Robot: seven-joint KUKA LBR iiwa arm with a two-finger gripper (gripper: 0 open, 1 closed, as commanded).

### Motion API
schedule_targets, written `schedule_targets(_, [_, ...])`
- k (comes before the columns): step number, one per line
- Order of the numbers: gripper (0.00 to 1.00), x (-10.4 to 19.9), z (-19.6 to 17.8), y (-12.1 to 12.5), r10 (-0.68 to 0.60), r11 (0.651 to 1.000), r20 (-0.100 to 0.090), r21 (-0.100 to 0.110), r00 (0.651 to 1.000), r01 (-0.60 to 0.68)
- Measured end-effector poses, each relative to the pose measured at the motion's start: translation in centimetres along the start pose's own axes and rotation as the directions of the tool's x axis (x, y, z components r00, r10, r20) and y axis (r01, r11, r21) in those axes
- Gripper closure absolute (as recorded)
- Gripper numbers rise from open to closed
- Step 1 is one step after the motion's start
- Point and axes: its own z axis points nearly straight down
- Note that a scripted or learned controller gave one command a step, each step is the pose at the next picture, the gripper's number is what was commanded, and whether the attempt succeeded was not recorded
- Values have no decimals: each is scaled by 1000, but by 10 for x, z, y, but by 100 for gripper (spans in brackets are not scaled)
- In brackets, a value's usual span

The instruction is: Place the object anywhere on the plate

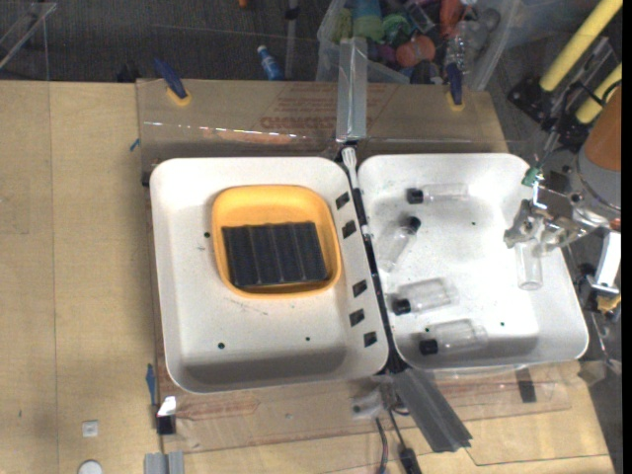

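Note:
An orange plate [225,208] lies in the left bin [178,294] with a dark ribbed rectangular block [274,253] resting on it. Several clear bottles with black caps lie in the right bin [494,171]: one at the back [434,196], one near the divider [400,240], two at the front [423,296] [452,336]. My gripper [531,245] hangs over the right bin's right side. A clear bottle [530,268] hangs upright between its fingers, above the bin floor.
A ridge with black tabs [355,265] divides the two bins. Behind them stand a cardboard sheet [296,117] and a crate of colourful toys [415,13]. The arm's orange band [604,131] is at the right edge.

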Motion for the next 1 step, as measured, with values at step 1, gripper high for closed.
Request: schedule_targets(1, [100, 36, 20, 57, -208, 978, 0, -3, 978, 208])
